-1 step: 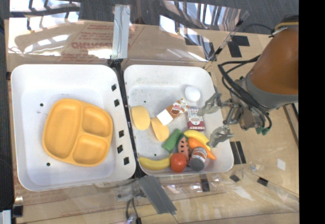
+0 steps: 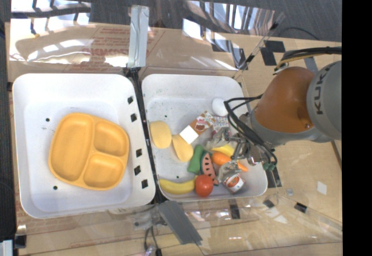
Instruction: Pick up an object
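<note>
From the overhead camera I see the gripper (image 2: 241, 153) low over the right bin (image 2: 174, 89), at the right edge of a pile of toy food: banana (image 2: 176, 186), tomato (image 2: 203, 186), small can (image 2: 233, 181). Cables hide its tip, so I cannot tell how the jaws stand. Nothing looks lifted; I judge the pick not yet made. A yellow tray (image 2: 88, 150) sits in the left bin (image 2: 35, 98).

Bright, sharp view; glare streaks the clear sheeting (image 2: 75, 46).
</note>
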`<state>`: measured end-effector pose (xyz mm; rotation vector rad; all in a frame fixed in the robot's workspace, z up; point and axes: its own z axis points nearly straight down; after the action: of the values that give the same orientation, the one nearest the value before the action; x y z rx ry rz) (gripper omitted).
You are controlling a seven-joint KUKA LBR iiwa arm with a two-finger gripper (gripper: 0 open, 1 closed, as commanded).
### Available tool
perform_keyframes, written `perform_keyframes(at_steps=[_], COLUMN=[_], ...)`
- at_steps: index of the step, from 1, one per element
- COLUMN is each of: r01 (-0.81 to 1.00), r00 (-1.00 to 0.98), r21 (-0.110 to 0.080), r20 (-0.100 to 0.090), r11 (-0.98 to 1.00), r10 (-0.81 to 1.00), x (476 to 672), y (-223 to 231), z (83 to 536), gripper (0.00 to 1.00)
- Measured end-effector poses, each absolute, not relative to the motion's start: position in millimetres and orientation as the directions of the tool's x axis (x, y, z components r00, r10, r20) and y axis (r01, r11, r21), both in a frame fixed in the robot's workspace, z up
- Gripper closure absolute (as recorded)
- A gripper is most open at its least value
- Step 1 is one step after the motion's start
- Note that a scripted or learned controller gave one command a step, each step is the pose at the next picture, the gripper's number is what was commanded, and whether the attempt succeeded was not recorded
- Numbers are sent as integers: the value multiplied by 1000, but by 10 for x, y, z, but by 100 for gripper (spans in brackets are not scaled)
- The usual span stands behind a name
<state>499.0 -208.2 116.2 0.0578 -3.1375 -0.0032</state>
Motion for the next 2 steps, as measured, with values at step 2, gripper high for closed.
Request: perform_keyframes(at_steps=[2], r01=[117], r00=[-993], r21=[2], r20=[3], r11=[993], r10=[117], x=[5139], y=[-1124], z=[911], gripper=[0])
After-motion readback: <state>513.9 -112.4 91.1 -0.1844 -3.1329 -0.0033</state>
